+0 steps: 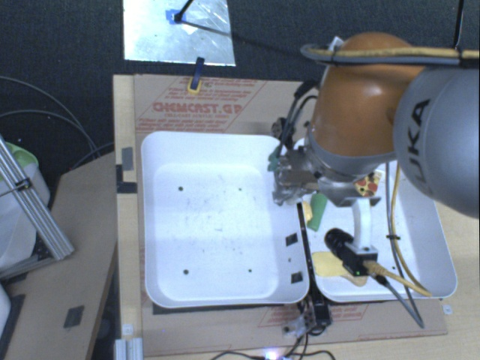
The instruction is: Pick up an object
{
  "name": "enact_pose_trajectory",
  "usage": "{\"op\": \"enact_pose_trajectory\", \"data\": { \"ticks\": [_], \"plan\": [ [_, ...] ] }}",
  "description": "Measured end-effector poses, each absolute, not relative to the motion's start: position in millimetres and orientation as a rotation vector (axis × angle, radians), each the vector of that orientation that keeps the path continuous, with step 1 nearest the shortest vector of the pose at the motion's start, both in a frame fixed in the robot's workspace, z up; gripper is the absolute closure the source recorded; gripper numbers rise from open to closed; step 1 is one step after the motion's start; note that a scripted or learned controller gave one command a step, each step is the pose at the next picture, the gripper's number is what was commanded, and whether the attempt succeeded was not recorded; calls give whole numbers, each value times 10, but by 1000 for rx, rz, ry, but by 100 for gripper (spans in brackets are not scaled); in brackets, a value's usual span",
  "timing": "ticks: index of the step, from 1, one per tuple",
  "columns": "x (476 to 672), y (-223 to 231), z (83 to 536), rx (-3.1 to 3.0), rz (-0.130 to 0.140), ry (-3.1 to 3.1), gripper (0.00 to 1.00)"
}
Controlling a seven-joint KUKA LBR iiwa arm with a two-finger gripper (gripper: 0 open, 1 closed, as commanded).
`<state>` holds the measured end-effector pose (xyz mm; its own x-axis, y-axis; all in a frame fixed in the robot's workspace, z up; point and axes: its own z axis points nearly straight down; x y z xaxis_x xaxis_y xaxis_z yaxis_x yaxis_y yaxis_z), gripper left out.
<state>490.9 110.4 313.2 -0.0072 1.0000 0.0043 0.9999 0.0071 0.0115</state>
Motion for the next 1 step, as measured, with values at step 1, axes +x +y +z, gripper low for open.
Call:
{"op": "enact_pose_trajectory", "data": {
  "ticks": [1],
  "plan": [
    [5041, 630, 2853, 2225, -1, 2217, 100]
  ]
}}
